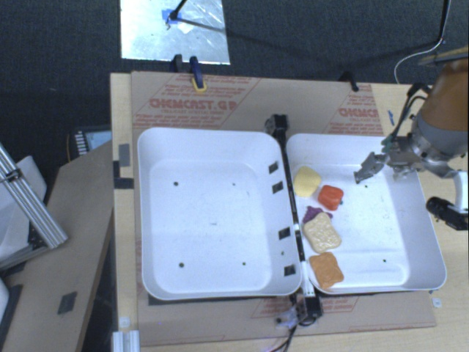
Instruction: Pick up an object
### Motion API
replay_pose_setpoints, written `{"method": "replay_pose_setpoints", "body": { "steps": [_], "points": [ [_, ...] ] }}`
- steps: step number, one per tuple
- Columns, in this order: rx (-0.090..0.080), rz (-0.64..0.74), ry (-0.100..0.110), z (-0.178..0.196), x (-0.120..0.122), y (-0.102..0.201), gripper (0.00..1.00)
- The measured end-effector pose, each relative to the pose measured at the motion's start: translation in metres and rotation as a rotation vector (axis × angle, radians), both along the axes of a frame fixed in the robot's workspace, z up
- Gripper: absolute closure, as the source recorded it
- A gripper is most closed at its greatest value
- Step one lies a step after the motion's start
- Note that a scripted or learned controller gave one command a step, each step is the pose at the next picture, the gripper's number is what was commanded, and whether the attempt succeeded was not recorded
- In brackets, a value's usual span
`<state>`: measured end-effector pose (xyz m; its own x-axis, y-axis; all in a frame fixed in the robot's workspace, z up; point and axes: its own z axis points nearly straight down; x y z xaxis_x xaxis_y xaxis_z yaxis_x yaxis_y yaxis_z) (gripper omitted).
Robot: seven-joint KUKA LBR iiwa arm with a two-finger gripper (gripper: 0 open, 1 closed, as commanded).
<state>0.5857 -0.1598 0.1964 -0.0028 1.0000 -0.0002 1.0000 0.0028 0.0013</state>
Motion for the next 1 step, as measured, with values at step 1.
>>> {"method": "replay_pose_setpoints", "body": {
  "steps": [1],
  "points": [
    [-0.001,0.002,-0.004,0.0111,0.0010,-0.0001,1.00]
  ]
}}
